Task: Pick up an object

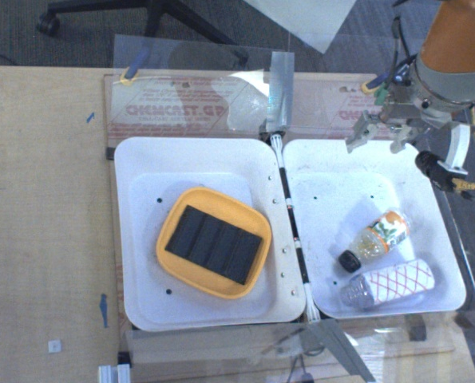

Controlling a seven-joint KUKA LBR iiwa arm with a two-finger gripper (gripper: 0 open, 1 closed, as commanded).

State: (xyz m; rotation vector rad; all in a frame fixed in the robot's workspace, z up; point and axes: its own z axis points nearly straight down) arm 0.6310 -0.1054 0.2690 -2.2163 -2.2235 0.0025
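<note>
While our gripper point(378, 136) hangs open and empty above the right bin's point(453, 250) far edge, nothing is picked.
We have yet to descend on the bottle point(374, 241) lying near the front.

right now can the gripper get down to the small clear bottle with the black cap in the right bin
Probably yes: the gripper hangs over the right white bin's far edge, and the small clear black-capped bottle lies uncovered, only touching a checked bottle beside it.
</note>
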